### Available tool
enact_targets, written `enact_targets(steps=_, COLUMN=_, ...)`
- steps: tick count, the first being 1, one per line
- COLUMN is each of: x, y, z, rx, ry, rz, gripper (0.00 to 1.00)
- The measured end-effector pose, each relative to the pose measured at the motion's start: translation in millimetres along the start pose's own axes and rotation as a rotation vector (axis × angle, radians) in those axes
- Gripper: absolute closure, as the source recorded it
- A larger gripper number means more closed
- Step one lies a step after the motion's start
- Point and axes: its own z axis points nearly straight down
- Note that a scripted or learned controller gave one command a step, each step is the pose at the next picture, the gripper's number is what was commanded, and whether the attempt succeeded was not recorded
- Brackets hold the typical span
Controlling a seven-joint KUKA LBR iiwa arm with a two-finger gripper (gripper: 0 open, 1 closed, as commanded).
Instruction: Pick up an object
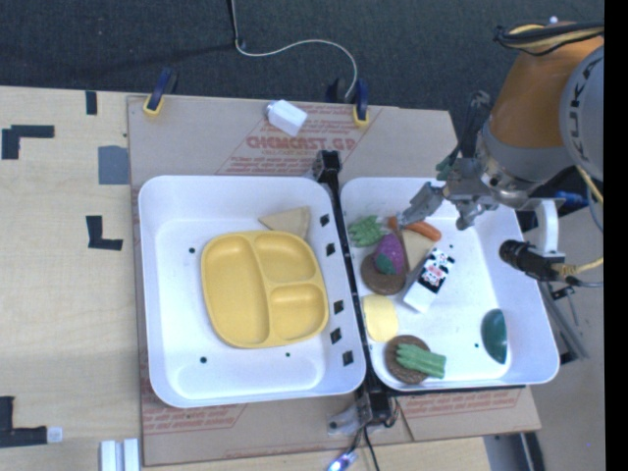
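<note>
My gripper (444, 210) hangs over the back of the right bin (510, 263), its two fingers spread open with nothing between them. Just below the fingertips lies an orange carrot (422, 230). Left of it sit a green leafy piece (366, 231) and a purple eggplant (391, 253) resting on a brown disc (381, 276). A small white carton with black spots (431, 279) lies mid-bin. Nearer the front are a yellow slab (381, 316), a green bean piece on another brown disc (415, 359), and a dark green item (494, 334) at the right.
The left bin (167, 263) holds a yellow divided plate (263, 287) and a tan wedge (287, 222) behind it. A black divider (339, 263) runs between the bins. A white box (287, 117) and a cable lie on the cardboard behind.
</note>
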Motion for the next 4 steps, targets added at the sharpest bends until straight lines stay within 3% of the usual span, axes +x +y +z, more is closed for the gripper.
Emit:
enact_targets(steps=1, x=1.6, y=-8.2, z=119.0, rx=-0.013, ry=-0.002, rz=0.001, gripper=0.00)
enact_targets(steps=2, x=2.9, y=-23.5, z=128.4, rx=-0.030, ry=-0.009, rz=0.000, gripper=0.00)
enact_targets(steps=4, x=2.9, y=-26.9, z=130.5, rx=-0.040, ry=-0.012, rz=0.000, gripper=0.00)
